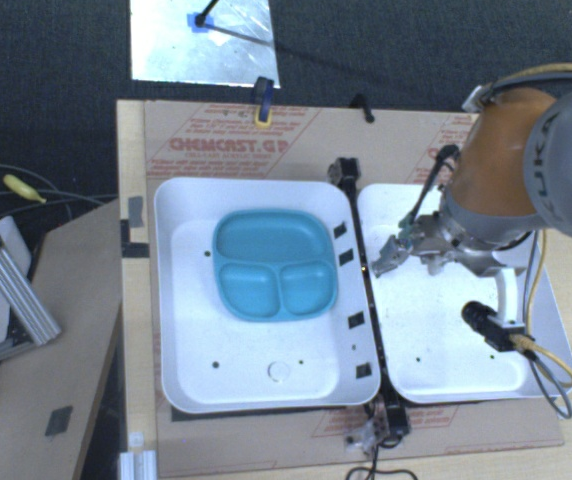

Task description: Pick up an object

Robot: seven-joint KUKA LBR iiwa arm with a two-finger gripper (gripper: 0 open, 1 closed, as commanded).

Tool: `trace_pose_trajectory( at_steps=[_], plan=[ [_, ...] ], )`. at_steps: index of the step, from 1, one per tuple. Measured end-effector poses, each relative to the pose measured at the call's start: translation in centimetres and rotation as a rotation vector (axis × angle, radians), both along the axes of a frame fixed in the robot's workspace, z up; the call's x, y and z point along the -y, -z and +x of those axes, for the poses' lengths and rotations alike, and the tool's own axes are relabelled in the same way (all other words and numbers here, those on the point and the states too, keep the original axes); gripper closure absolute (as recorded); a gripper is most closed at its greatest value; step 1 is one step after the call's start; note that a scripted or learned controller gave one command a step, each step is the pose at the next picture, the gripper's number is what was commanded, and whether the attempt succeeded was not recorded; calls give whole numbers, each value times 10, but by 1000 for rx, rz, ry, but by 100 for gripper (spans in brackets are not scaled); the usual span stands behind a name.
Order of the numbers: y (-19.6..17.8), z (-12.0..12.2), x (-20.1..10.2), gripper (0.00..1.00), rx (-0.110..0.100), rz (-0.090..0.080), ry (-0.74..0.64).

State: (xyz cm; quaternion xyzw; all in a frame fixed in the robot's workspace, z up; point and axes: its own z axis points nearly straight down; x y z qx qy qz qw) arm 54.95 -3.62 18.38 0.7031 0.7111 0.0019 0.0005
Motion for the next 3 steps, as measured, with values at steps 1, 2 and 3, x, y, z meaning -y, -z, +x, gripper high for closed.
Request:
trace_pose_trajectory(
  at_steps=[1,2,3],
  plan=[
    [-1,9,-78,0,-1,-1,5],
    [-11,10,-76,100,0,0,7],
    [-11,10,-76,0,0,-1,8]
  ],
)
